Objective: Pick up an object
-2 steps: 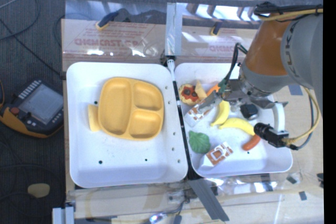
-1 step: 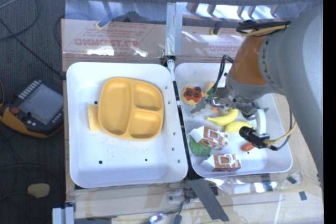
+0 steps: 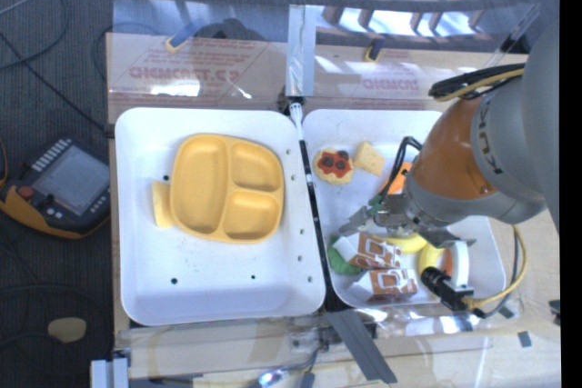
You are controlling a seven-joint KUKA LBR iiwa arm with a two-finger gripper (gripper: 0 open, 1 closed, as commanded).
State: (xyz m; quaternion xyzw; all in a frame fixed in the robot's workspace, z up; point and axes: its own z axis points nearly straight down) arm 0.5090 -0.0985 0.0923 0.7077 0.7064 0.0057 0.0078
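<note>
The right bin [image 3: 496, 273] holds a heap of toy food. A small round pizza [image 3: 333, 165] and a pale cheese wedge [image 3: 369, 158] lie near its far left side. An orange piece [image 3: 397, 180] sticks out beside the arm. Toward the front lie two brown waffle-like pieces [image 3: 375, 252], a green piece [image 3: 341, 257] and a yellow banana [image 3: 416, 243]. My gripper [image 3: 386, 215] hangs low over the middle of the heap, just above the brown pieces. The grey wrist with its orange band [image 3: 450, 164] covers the bin's right half.
A yellow divided plate [image 3: 225, 187] lies in the left bin [image 3: 145, 286], with a pale yellow piece [image 3: 161, 204] under its left edge. The raised divider [image 3: 309, 204] runs between the bins. Cardboard [image 3: 200, 64] stands behind them. A teach pendant [image 3: 64, 186] lies on the floor at left.
</note>
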